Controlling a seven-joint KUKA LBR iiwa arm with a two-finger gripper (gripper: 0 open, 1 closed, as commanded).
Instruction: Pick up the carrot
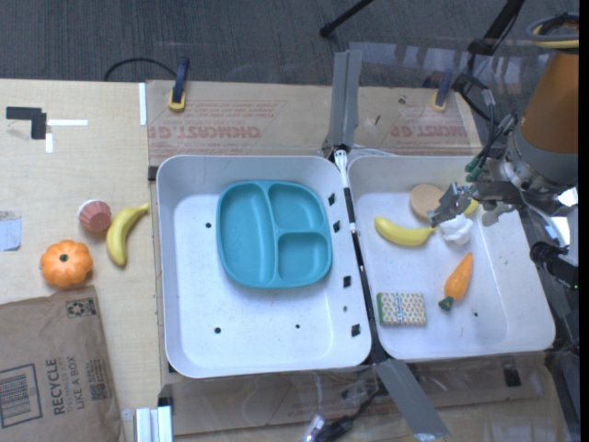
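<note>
The carrot [458, 278], orange with a small green top pointing down, lies tilted on the floor of the right bin [515, 339], right of its middle. My gripper [453, 206] hangs over the back of that bin, up and slightly left of the carrot and well apart from it. It sits just above a small white lump [456, 230]. Nothing can be seen held in it. The grey arm with its orange band [557, 109] reaches in from the upper right.
The right bin also holds a yellow banana [403, 233], a tan disc [425, 199] and a green patterned block [402, 308]. A teal divided plate [273, 233] lies in the left bin [193, 330]. On the bench at left are a banana [123, 233], a small pumpkin [66, 263] and a pink cup [95, 216].
</note>
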